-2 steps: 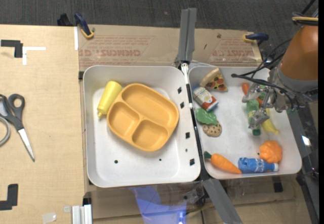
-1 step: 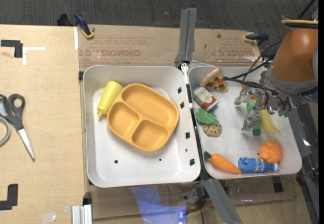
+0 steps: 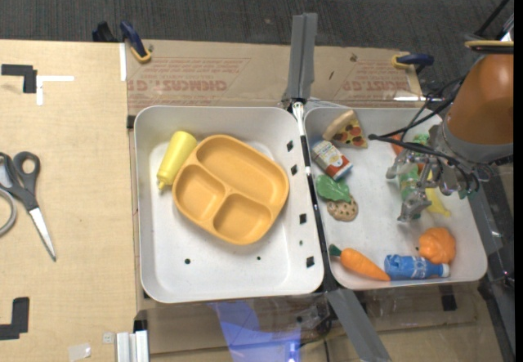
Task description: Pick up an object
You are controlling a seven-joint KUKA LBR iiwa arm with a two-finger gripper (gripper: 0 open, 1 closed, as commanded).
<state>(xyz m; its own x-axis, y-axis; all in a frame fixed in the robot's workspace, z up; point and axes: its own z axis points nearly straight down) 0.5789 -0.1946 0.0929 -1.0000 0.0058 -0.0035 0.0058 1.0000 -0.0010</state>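
Early in the task, by the look of it: nothing lifted yet. End effector (image 3: 414,207) low over the right bin (image 3: 372,189), near its right wall; impossible to tell its state or any catch (too cluttered by cables). Candidate objects lying loose: orange fruit (image 3: 438,244), blue bottle (image 3: 415,267), carrot (image 3: 363,264), cookie (image 3: 342,209), pizza slice (image 3: 346,130). Grasp and lift both left to do.
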